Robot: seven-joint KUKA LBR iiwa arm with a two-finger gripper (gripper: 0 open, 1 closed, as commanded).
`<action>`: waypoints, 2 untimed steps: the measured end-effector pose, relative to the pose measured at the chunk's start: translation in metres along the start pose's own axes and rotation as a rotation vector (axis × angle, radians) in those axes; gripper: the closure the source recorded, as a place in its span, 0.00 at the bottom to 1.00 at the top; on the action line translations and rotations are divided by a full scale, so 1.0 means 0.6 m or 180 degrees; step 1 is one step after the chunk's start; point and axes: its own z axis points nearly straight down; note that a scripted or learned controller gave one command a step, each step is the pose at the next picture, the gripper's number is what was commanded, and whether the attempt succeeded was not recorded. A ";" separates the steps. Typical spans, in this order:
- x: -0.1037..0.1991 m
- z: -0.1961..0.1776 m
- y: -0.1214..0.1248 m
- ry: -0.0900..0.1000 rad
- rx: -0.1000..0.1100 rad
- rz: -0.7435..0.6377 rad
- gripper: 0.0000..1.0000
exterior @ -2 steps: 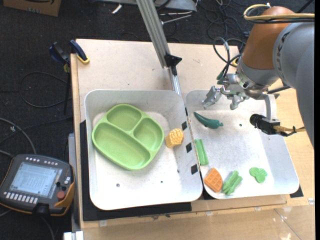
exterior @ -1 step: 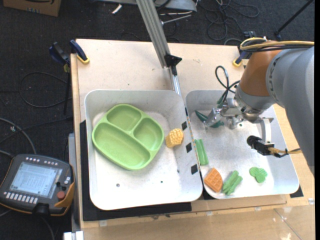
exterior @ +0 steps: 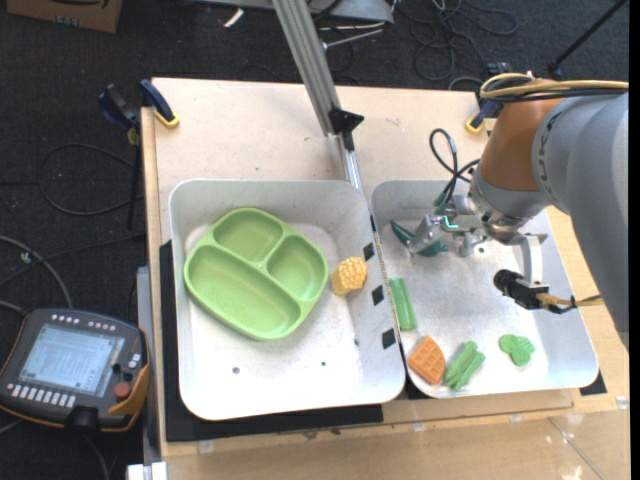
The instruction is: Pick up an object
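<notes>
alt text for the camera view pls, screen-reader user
The arm's gripper hangs low in the right bin, above a green stick, orange waffle, green pods and green leaf. The left bin holds a green divided plate and yellow corn.

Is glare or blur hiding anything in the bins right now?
Camera view: even lighting, mild sheen on the right white bin; the yellow corn piece and green divided plate read sharp; the two-finger gripper is slightly soft and cluttered by cables.

Right bin (exterior: 570, 353) middle bare, toys (exterior: 466, 363) along front, arm (exterior: 560, 158) over back
</notes>
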 end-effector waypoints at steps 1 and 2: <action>-0.132 0.002 0.052 -0.0010 0.0003 0.0013 0.00; -0.124 0.002 0.061 0.0003 0.0023 -0.0011 0.00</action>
